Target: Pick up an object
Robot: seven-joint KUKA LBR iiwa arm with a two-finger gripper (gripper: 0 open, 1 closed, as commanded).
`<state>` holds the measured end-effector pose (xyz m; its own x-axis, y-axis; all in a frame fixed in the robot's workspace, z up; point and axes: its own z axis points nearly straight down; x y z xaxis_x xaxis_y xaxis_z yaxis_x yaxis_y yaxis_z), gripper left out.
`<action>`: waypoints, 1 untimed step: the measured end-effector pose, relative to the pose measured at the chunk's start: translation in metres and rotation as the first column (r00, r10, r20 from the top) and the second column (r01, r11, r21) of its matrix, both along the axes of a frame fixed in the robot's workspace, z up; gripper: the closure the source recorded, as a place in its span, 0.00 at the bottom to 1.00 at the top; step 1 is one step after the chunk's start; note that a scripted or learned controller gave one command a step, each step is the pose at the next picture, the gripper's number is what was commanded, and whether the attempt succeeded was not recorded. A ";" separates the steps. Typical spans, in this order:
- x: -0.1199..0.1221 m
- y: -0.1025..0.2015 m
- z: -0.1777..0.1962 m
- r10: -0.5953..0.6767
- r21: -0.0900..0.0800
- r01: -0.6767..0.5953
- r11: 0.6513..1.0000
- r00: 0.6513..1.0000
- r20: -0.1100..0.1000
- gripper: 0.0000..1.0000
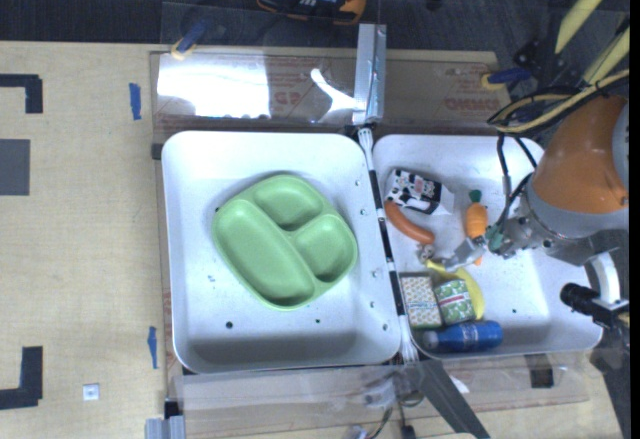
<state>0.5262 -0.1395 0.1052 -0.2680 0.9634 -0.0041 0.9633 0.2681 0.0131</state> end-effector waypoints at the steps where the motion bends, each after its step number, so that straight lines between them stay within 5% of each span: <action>1: 0.058 -0.007 -0.019 0.120 0.000 -0.120 0.993 0.993 -0.009 0.00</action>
